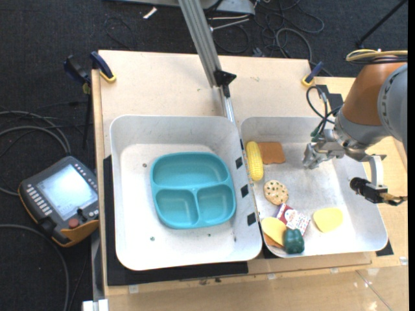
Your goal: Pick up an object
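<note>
The right bin (363, 235) holds several small food toys: a yellow corn cob (255, 160), a brown toast slice (272, 152), a chocolate-chip cookie (275, 191), a red-and-white packet (294, 218), an orange-yellow wedge (273, 231), a green piece (294, 241) and a yellow chip (328, 219). My gripper (313, 159) hangs low over the bin's upper middle, right of the toast and above bare floor. Nothing is visible between its fingers.
The left bin (130, 173) holds a teal divided tray (193, 189). A slanted metal pole (204, 37) crosses the back of the bench. Yellow clamps (104, 70) sit at the bench corners. A teach pendant (59, 199) lies off the bench at left.
</note>
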Robot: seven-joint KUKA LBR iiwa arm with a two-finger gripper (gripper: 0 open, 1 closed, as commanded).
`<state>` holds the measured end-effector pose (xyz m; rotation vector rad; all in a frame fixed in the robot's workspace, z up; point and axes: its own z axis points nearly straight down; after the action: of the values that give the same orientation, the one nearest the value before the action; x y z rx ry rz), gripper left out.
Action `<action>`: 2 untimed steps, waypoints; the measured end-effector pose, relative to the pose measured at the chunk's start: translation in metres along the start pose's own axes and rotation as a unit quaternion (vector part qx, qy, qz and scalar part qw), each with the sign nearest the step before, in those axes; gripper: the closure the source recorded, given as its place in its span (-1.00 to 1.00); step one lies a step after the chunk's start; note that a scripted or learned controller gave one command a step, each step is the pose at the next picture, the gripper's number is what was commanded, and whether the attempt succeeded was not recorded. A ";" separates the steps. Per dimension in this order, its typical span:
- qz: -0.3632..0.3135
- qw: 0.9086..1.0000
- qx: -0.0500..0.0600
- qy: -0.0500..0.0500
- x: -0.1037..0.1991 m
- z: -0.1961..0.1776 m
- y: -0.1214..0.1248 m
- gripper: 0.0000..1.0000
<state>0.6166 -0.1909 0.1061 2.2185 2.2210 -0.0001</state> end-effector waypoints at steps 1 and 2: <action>-0.001 1.000 -0.002 0.000 0.006 -0.045 -0.001 1.00; -0.001 1.000 -0.003 0.000 0.003 -0.109 0.000 1.00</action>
<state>0.6165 -0.1878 0.2153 2.2138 2.2188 0.0060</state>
